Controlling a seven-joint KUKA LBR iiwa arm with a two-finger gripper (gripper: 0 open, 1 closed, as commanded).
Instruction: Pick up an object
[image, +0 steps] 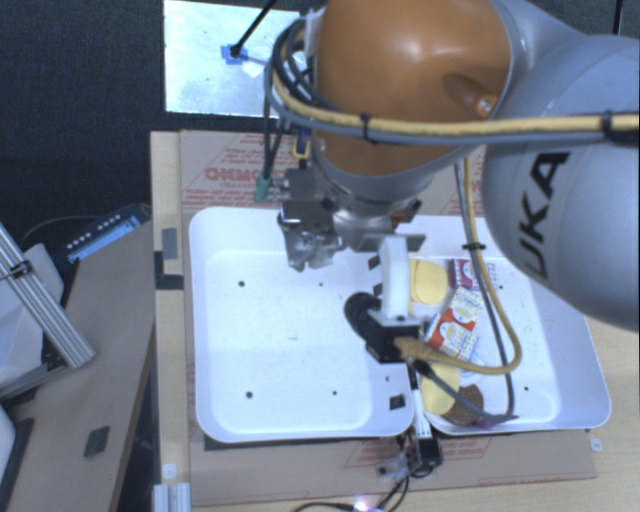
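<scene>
fingers too blurry to call open or closed, hunting over the left bin. next, move to the snack packet and grab.

Grey arm is bearing black lettering and 1 glossy orange band; 1 yellow cable is crossing it.

One fixed camera sits above the pale wooden bench and looks down at a slant, fairly near, on the left shallow white plastic bin and its right-hand twin; the grey and orange robot arm looms closest to the lens, entering from the right.
</scene>
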